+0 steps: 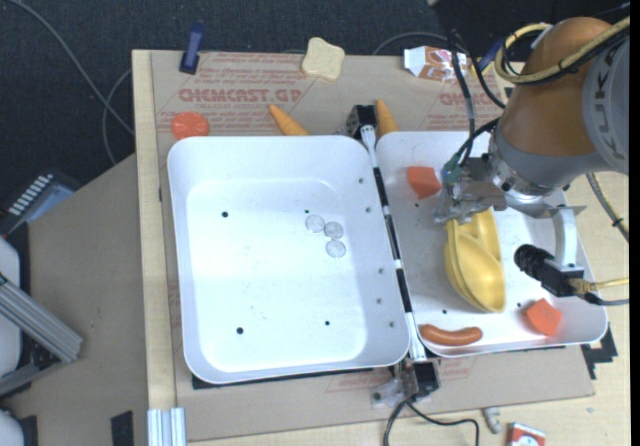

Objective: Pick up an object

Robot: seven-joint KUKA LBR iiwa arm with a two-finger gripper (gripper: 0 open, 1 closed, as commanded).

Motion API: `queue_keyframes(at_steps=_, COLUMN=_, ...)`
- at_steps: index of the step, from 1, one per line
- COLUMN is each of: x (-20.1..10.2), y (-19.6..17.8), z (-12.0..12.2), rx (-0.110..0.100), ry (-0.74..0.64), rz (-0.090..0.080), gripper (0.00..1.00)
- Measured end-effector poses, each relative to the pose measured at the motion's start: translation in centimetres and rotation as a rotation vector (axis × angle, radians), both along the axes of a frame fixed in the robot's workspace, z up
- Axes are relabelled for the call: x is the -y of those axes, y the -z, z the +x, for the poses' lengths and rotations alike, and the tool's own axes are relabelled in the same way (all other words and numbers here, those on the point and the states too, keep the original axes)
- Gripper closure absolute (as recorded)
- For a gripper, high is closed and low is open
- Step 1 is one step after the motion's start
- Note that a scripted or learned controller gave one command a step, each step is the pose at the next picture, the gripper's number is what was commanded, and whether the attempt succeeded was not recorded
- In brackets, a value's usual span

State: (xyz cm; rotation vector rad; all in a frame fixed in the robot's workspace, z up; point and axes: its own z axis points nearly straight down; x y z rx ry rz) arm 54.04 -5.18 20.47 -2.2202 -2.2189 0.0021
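Observation:
The right bin [400, 156] holds a yellow banana [476, 262] in its middle, an orange cube [423, 180] near its far left, a second orange block [543, 316] at its near right, and a brown sausage [450, 335] along its near rim. My gripper [462, 204] hangs over the banana's far end, right beside the orange cube. From above, the wrist and its metal body cover the fingertips. Nothing can be made out between the fingers.
The left bin [200, 164] holds three small clear discs [327, 232]. On the board behind the bins lie a bread slice [322, 57], a carrot [287, 121], an orange disc [189, 124], a blue piece [191, 46] and a black clip [361, 120]. Cables trail behind the arm.

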Motion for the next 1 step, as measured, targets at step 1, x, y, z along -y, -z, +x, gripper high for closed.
queue_keyframes(at_steps=1, x=-5.93, y=-3.23, z=0.03, rx=0.002, ry=-0.002, rz=-0.001, gripper=1.0)
